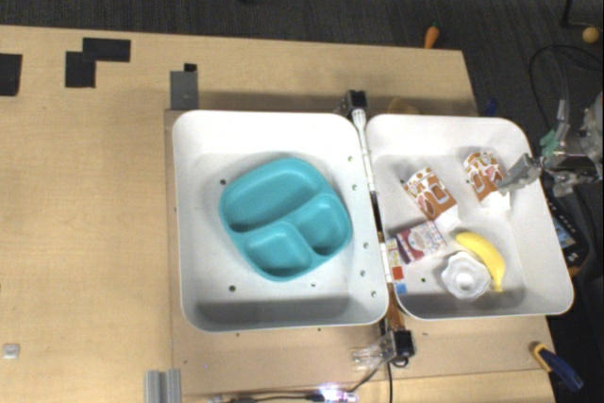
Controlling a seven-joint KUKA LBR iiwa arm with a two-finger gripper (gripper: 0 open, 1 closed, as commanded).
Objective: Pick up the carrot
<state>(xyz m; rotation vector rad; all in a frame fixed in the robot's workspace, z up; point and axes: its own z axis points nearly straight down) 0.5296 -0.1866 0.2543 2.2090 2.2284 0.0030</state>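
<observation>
We judge the carrot stiff, light, best taken across its thick middle; the gripper (520, 172) state we cannot tell

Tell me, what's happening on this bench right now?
A robot arm is reaching in from the right, its tool hovering over the right bin near its far edge. That bin holds a banana, some snack packets and a white cup-like item. The left bin holds a teal divided plate. I can't make out a carrot, and nothing appears grasped.
</observation>
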